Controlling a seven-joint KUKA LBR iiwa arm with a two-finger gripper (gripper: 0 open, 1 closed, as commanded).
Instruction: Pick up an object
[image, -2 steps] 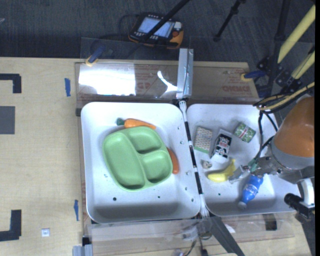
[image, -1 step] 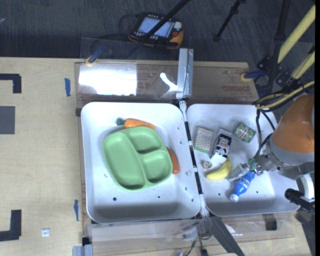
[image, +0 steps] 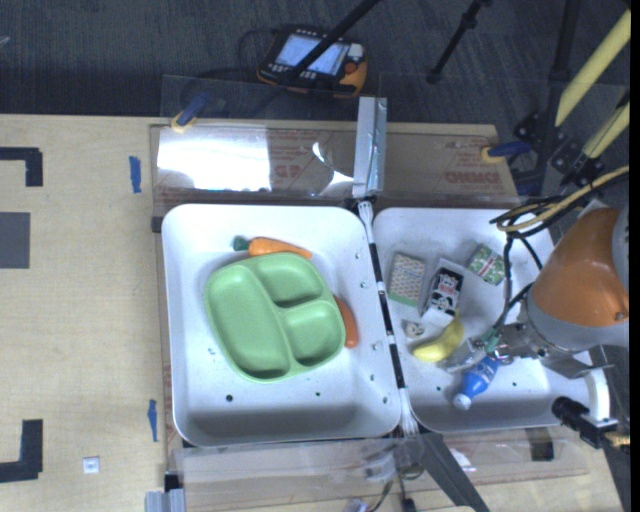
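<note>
The jaws (image: 500, 345) sit low in the right bin (image: 520, 395), under the grey wrist and orange band, and whether they are apart or together cannot be told: the arm's own bulk and cables cover them from above.

Just to their near left lies a small bottle (image: 474, 381) with a blue body and a white cap end, tipped on its side and pointing toward the bin's near left corner. A banana (image: 438, 345) lies just left of the bottle, close enough that the two look almost touching. My judgement is that this crowding is the main risk: jaws closing on the bottle could catch the banana's end or nudge it, and a round bottle lying flat is likely to roll or squirt out sideways if it is pinched off-centre. The hanging cables (image: 520, 270) could also drag over nearby things.

Farther off in the same bin lie a speckled card (image: 406, 278), a small black-and-white box (image: 445, 291) and a little green packet (image: 486, 264). All three carry print, but it is too small to read.

The left bin (image: 190, 330) holds a green divided plate (image: 275, 315) with a carrot (image: 278, 247) at its far edge and another orange piece (image: 348, 322) at its right side.

Beyond the bins, on the surface, a brown board (image: 470, 165) bears reddish lettering, too faint to make out. A handheld device (image: 312, 60) with a lit screen lies on the floor beyond.
</note>
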